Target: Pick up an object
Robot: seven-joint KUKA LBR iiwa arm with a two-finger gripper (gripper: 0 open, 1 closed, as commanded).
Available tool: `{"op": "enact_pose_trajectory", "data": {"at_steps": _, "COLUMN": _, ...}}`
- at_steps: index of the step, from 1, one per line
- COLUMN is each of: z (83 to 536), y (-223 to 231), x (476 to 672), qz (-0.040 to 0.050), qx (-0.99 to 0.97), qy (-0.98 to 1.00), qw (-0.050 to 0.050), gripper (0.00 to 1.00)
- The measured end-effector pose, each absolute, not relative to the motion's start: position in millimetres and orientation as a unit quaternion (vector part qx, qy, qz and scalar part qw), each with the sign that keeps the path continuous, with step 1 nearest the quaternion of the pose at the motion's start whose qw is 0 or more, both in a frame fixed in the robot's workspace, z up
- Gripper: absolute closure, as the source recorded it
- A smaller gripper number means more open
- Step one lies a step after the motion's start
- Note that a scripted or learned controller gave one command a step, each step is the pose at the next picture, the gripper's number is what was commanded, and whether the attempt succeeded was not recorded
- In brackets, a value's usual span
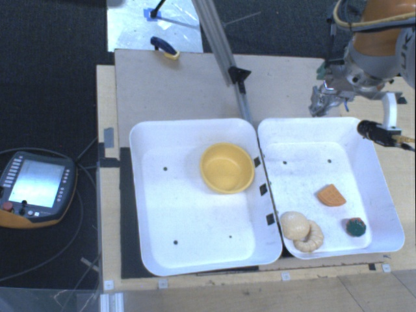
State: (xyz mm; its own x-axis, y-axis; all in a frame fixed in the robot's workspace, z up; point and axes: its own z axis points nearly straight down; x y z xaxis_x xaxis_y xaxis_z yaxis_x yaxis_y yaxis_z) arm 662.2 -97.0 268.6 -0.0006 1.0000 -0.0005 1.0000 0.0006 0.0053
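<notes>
Two shallow white bins sit side by side on a tan bench (182, 86), which we see standing on dark carpet, with a teach pendant (36, 188) lying on the floor to its left and a metal pole (218, 38) slanting across the top. We find a yellow bowl (227, 167) upright in the left bin (156, 239), near its upper right. We count three things low in the right bin (305, 132): a cream pastry-like piece (301, 230) by the left wall, an orange wedge (331, 195) and a small dark green ball (355, 226). We see the gripper (323, 101) above that bin's far rim, holding nothing; its finger spread we cannot tell.
</notes>
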Motion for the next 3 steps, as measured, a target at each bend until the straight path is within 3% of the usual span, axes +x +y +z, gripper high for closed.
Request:
{"op": "enact_pose_trajectory", "data": {"at_steps": 2, "z": 252, "y": 0, "x": 638.3, "qz": 0.0006, "qx": 0.706, "qy": 0.709, "qw": 0.000, "gripper": 1.00}}
{"op": "enact_pose_trajectory", "data": {"at_steps": 3, "z": 252, "y": 47, "x": 612.8, "qz": 0.0007, "qx": 0.705, "qy": 0.709, "qw": 0.000, "gripper": 1.00}}
